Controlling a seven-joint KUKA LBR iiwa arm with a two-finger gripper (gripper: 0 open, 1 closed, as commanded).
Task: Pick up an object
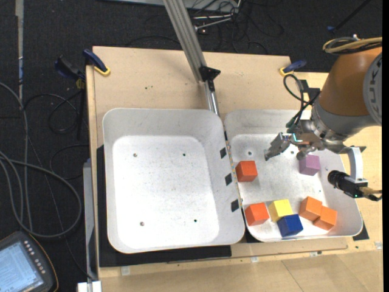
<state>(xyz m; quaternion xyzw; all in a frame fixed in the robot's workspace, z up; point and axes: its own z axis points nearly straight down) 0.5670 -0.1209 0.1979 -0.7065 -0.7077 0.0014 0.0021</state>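
A pale wooden surface [158, 81] carries two shallow white bins side by side. In the right bin [255, 123] the claw [284, 146] hangs near the far edge, its dark fingers spread apart with nothing between them. A purple cube [310, 163] lies just beside it, toward the bin's right edge. An orange cube [246, 171] sits by the left wall. Along the near edge lie another orange cube [257, 213], a yellow cube [281, 208], a blue cube [290, 224] and two orange blocks [318, 212].

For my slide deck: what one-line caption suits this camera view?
Grey-and-orange arm's gripper hovers over the right white bin of coloured cubes, beside a purple cube; nothing grasped yet.
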